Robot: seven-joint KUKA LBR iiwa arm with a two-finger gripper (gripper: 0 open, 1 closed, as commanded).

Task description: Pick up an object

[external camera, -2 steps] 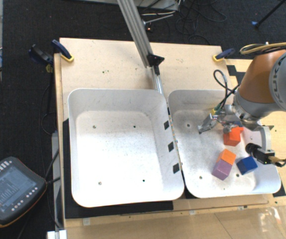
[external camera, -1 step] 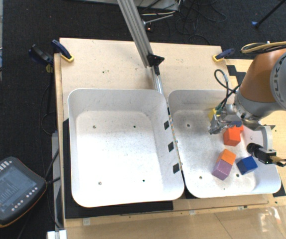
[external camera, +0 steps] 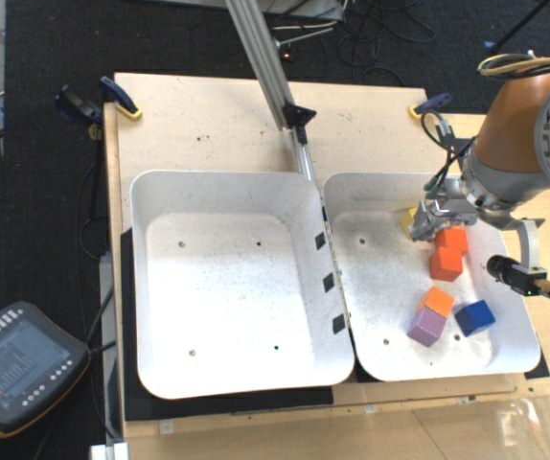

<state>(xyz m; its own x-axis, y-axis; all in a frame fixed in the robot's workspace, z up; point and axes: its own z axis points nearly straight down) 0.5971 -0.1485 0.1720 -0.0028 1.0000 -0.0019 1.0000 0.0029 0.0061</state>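
The gripper [external camera: 428,220] hangs over the right bin's [external camera: 371,353] far edge, touching a yellow piece [external camera: 408,220]; its grip state I cannot tell. The orange-red block [external camera: 448,253] lies just nearward, upright, toward the bin's right edge.

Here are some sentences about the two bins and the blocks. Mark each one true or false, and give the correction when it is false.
1. All blocks lie in the right bin. True.
2. The blue block lies in the left bin. False: it lies in the right bin.
3. The purple block touches the small orange block. True.
4. The gripper hovers over the left bin. False: it is over the right bin, near the tall orange block.
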